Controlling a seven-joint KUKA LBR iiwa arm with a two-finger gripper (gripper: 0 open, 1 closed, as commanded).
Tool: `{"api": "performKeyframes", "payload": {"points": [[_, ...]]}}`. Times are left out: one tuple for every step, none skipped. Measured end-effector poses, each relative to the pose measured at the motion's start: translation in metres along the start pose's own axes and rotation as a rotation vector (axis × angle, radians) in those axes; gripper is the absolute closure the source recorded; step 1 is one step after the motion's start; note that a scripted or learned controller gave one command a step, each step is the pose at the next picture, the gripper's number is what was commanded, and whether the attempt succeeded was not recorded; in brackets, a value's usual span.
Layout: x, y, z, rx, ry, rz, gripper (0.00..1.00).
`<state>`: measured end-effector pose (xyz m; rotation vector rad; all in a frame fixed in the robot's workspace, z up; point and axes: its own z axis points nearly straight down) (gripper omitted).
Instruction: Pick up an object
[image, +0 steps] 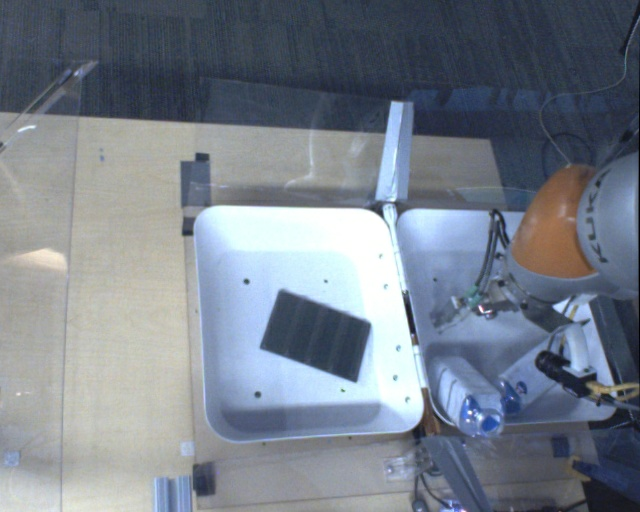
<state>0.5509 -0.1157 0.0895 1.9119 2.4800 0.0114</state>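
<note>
Bottle (478, 405) lies in right bin (430, 250); dark pad (316, 335) in left bin (230, 240); claw (462, 305) state unclear.

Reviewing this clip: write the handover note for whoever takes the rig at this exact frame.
Gripper: over the right bin, near its middle; nothing seen between its fingers.
Dark ribbed pad: flat in the left bin, untouched.
Clear bottle with blue cap: lying at the right bin's near edge, apart from the gripper.
Done: no pick visible.
Left: grasp and lift one object; the bottle looks closest.

Slab (316, 335) in left bin (220, 300), bottle (470, 400) right.
</note>
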Motion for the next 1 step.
{"api": "performKeyframes", "payload": {"points": [[0.0125,0.0540,0.0011,-0.001,0.001,-0.057,0.00]]}}
